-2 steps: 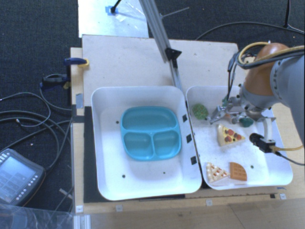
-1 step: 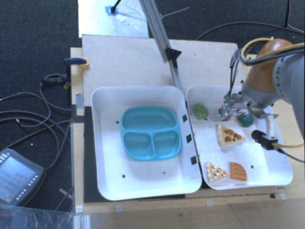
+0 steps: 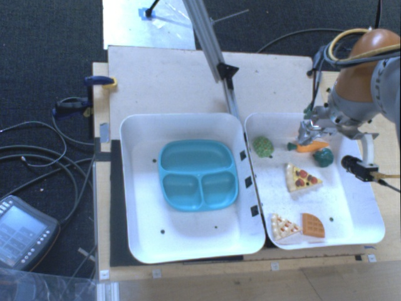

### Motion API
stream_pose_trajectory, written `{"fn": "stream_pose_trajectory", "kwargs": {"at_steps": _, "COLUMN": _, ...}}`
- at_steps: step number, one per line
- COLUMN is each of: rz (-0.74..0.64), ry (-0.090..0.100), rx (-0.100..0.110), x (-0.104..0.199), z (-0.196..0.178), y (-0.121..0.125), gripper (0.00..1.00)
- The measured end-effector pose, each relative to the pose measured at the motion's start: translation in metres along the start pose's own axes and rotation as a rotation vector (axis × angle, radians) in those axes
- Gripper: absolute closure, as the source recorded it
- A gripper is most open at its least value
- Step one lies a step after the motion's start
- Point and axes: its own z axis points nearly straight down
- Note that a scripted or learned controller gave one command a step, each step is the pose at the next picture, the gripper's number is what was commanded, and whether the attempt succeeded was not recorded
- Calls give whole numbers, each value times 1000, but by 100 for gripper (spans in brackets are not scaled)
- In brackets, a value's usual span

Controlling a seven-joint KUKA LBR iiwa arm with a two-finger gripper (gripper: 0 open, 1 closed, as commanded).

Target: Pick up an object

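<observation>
You see the arm (image 3: 366, 74) reaching in from the right, its gripper (image 3: 308, 132) lowered into the right bin (image 3: 357, 224), just above the orange carrot (image 3: 311, 147); whether the gripper is closed on it or apart you cannot tell from this angle. Beside the carrot sits a dark green round piece (image 3: 323, 157), and a lighter green bumpy ball (image 3: 263, 147) lies near the bin's left wall. Nearer to you lie a pizza slice (image 3: 301, 178), a second pizza slice (image 3: 284, 226) and an orange waffle piece (image 3: 312, 225). The left bin (image 3: 141, 231) holds a blue divided tray (image 3: 198, 174).
</observation>
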Motion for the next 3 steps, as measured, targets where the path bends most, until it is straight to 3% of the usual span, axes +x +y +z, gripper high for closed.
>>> {"fn": "stream_pose_trajectory", "kwargs": {"at_steps": 1, "rz": -1, "ry": 0, "rx": -1, "x": 0, "z": -55, "y": 3, "gripper": 100}}
{"fn": "stream_pose_trajectory", "kwargs": {"at_steps": 3, "rz": -7, "ry": 5, "rx": 6, "x": 119, "z": -66, "y": -16, "gripper": 100}}
